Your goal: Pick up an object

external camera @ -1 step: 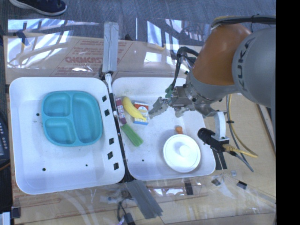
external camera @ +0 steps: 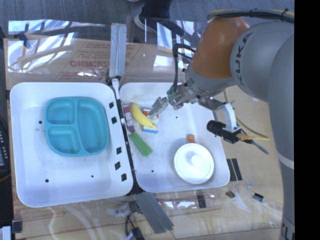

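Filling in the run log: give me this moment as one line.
claw: over right bin, at banana | nothing seen held | cup, green stick untouched | blue tray in left bin

"KUKA" on the grey arm (external camera: 260, 54)

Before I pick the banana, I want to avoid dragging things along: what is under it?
The banana lies partly on a small blue-and-white item, beside a maroon stick. The tool hangs just over its far end. How much of that item it covers cannot be seen.
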Motion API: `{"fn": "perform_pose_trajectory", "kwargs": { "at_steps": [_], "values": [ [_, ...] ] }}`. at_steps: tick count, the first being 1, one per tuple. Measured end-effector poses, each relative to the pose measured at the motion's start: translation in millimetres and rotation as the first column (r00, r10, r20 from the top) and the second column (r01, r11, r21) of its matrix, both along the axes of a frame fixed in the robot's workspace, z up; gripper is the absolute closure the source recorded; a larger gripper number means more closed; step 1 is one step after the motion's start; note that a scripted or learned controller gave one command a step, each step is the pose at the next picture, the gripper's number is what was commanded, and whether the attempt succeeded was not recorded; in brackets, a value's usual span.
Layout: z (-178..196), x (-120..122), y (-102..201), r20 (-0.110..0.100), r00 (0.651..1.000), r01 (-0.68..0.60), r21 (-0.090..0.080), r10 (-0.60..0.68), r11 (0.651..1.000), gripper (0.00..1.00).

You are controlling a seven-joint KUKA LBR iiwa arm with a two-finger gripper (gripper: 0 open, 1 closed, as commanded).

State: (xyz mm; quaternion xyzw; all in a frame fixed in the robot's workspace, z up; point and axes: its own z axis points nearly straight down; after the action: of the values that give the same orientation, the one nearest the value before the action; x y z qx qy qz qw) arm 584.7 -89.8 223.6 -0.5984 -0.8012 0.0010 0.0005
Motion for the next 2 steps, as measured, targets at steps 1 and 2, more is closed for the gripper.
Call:
{"fn": "perform_pose_trajectory", "kwargs": {
  "at_steps": [1, 2],
  "values": [
    [-32.7, 25.1, 17.9, 0.000, 0.999, -0.054, 0.000, 0.054, 0.999, 0.00],
    [-132.8, 55.7, -14.1, -0.001, 0.978, -0.208, 0.002, 0.208, 0.978, 0.00]
  ]
}}
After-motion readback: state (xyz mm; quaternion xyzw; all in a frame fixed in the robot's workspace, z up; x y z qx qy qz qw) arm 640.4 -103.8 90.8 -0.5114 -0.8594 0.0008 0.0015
